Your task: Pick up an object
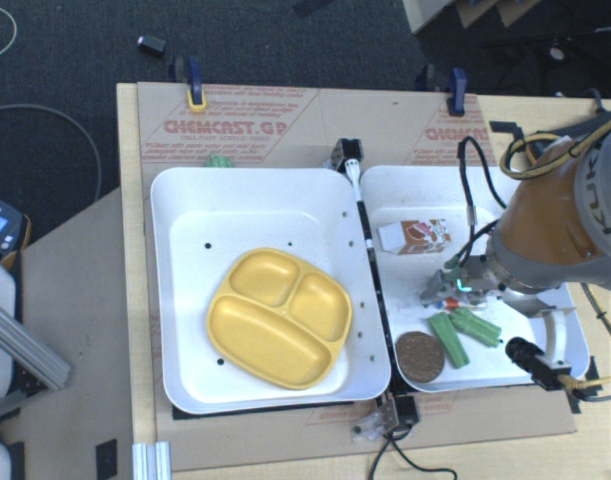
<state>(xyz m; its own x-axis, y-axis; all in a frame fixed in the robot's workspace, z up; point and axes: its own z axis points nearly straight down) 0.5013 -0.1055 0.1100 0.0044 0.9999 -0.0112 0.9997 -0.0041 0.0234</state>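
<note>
Hovering low, the claw [447, 286] sits just above two green sticks [463, 330]; its grip unclear. They look light, stiff, best pinched across the middle.

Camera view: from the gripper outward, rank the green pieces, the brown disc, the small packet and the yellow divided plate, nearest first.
Measured from the gripper in the right bin:
1. Green pieces, just below it in the view.
2. Small packet, above it, near the bin's far wall; brown disc, below and left. Too close to call.
3. Yellow divided plate, in the left bin, clearly farthest.
</note>
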